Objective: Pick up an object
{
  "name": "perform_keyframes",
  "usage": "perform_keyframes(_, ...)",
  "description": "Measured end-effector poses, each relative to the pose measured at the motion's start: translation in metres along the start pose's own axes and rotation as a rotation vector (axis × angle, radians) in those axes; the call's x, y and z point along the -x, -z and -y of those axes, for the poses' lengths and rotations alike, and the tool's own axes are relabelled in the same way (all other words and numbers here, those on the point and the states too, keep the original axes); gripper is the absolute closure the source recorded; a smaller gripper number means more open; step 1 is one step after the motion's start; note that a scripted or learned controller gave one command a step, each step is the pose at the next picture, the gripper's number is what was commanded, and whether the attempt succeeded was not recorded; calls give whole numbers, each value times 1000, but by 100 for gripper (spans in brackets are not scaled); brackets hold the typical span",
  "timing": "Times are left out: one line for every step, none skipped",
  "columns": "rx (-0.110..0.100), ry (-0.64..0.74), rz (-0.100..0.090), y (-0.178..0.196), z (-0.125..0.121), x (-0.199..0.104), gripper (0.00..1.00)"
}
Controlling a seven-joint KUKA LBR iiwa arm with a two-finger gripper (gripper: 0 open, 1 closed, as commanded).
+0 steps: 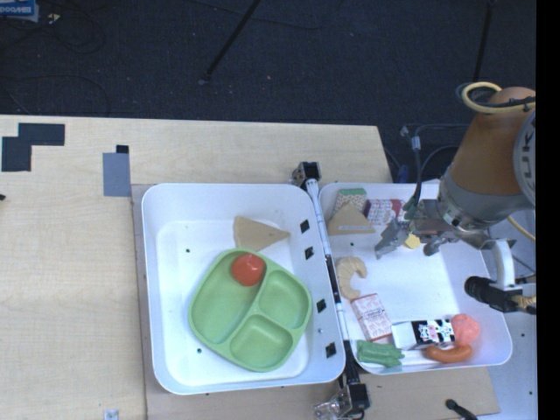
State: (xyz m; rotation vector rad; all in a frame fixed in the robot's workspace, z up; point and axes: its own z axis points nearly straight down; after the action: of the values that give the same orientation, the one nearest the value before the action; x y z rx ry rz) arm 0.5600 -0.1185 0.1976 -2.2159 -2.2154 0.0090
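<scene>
the arm [494, 160] comes in from the right and hangs over the right bin [420, 278], its gripper [398, 237] low over the bin's upper middle. the fingers point down and to the left with a visible gap and nothing between them, so the hand is released. just left of it, in the bin's top corner, lie a tan wedge [350, 219] with a green-topped box [352, 196] behind it and a small red-patterned packet [381, 210] beside them. below the gripper a tan curved piece [350, 274] rests on the bin floor near the divider. toward the bin's front edge sit a pink-and-white packet [372, 315], a green piece [379, 353], a black-and-white carton [429, 332], a pink ball [465, 326] and an orange sausage [448, 352], close together. the left bin [166, 234] holds a green tray [252, 309] with a red ball [248, 269] in its top compartment, and a tan triangle [258, 231] just behind the tray.
</scene>
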Motion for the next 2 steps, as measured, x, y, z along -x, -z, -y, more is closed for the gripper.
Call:
perform_keyframes(1, -2, -1, -67, 63, 22, 0)
perform_keyframes(-3, -6, -3, -60, 63, 23, 100)
